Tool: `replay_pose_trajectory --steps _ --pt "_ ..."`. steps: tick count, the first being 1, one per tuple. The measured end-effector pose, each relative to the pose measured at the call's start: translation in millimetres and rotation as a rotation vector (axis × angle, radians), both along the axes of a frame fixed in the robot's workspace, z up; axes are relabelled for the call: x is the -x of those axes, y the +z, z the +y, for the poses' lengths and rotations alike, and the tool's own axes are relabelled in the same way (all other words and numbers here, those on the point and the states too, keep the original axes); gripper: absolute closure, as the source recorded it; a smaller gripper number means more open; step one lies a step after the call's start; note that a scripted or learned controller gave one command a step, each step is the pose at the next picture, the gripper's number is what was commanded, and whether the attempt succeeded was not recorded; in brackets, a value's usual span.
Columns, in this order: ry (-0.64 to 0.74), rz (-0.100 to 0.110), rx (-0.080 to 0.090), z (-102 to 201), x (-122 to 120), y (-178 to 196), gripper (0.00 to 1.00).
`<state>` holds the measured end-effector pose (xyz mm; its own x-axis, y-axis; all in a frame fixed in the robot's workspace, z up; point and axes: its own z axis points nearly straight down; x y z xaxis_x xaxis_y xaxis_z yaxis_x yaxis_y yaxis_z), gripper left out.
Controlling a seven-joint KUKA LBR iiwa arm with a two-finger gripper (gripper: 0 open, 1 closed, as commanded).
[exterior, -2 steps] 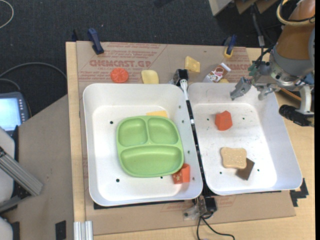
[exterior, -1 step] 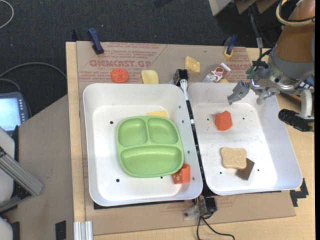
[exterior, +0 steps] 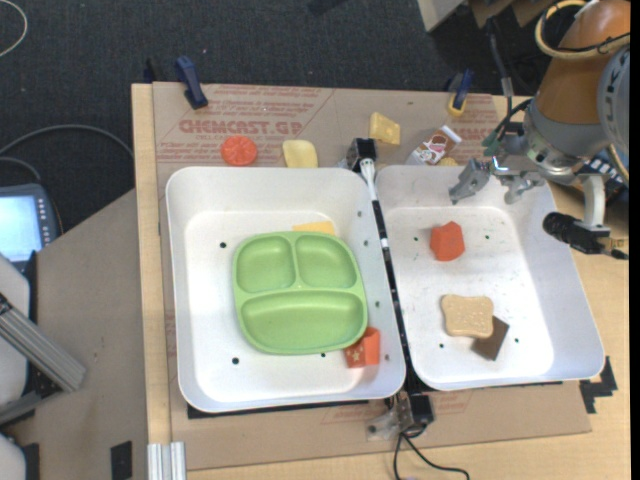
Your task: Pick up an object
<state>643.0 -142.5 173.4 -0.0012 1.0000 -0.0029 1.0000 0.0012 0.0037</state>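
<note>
White plastic forms both bins: the left bin (exterior: pixel 190 268) holds a green divided plate (exterior: pixel 298 293), a yellow piece (exterior: pixel 314 228) peeking out behind it and an orange block (exterior: pixel 364 349) at its front corner, while the right bin (exterior: pixel 560 308) holds a red-orange block (exterior: pixel 447 241), a tan toast slice (exterior: pixel 468 315) and a brown piece (exterior: pixel 492 339) touching it. The gripper (exterior: pixel 492 183) hangs over the right bin's far edge, jaws apart and gripping nothing
</note>
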Motion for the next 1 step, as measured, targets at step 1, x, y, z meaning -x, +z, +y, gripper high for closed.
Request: replay_pose_trajectory --steps 1 --pt "0.000 0.001 -0.002 5.9 7.4 16.0 0.00"
